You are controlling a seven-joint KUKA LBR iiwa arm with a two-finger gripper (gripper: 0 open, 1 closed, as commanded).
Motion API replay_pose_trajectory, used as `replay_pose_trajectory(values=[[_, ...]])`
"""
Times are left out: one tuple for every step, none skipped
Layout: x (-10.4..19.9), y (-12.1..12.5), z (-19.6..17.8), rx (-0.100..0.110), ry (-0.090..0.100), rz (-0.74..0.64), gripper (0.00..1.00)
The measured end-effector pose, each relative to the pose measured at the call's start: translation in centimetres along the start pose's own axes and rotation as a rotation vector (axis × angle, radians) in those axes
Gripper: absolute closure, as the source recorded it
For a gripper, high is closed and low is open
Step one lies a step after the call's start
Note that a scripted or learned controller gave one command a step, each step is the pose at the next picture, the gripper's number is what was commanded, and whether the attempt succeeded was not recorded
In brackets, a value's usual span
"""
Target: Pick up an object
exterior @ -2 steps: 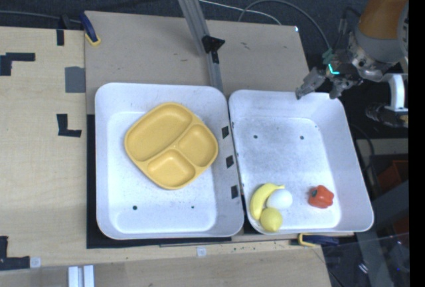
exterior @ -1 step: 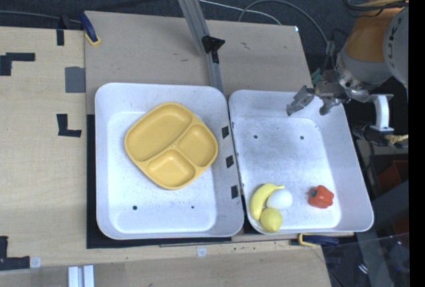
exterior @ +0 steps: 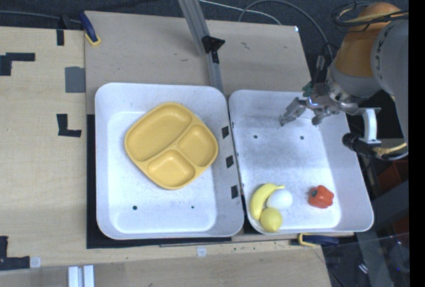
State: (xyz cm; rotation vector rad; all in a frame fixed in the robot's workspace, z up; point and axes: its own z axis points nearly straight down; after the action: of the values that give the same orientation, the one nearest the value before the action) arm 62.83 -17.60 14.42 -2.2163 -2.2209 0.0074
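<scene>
My gripper (exterior: 302, 116) hangs over the far part of the right bin (exterior: 302, 153), its two fingers spread open with nothing between them. Well below it, at the bin's near edge, lie a yellow banana (exterior: 262, 196), a white egg-shaped object (exterior: 281, 199) and a yellow lemon (exterior: 271, 219), packed together. A red pepper-like object (exterior: 321, 196) sits apart to their right. All of these are far from the fingers.
The left bin (exterior: 113, 212) holds a yellow three-compartment plate (exterior: 170, 145). A grey metal pole (exterior: 192, 13) slants down to the seam between the bins. The arm's grey and orange body (exterior: 365, 53) stands at the right, with cables behind it.
</scene>
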Motion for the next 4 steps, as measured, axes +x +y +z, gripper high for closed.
replay_pose_trajectory(values=[[0.1,-0.1,5.4,0.000,0.000,-0.001,0.00],[0.2,0.0,4.1,-0.004,0.000,-0.002,1.00],[0.9,0.0,-2.1,-0.011,0.000,0.000,1.00],[1.7,0.7,-7.9,-0.013,-0.001,-0.001,1.00]])
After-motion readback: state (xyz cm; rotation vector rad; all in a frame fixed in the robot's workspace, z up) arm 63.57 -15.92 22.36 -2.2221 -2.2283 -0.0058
